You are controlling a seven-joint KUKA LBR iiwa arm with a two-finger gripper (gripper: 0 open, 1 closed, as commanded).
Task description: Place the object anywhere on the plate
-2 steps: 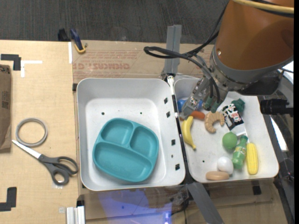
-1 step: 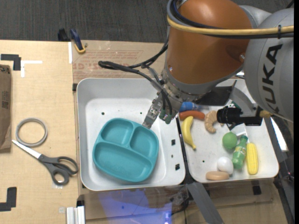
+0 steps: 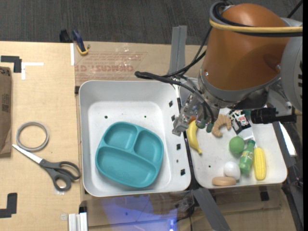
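Gripping the yellow banana (image 3: 194,137) at its top end, my gripper (image 3: 188,120) is hovering right of the teal divided plate (image 3: 129,153), banana's length hanging downward.

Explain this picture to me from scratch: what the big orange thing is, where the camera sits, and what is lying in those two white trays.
One camera, fixed above a bench, looks down at a slant. The big grey and orange shape is a robot arm reaching in from the right. Its gripper, the part that picks things up, hangs over the divide between two shallow white bins.

The left bin holds a teal plate with three compartments. The right bin holds toy food: a banana just under the gripper, a green ball, a green bottle, a corn cob, a white egg and a tan oval piece.

Whether anything is held is too hard to see. Beside the bins lie scissors and a roll of tape.
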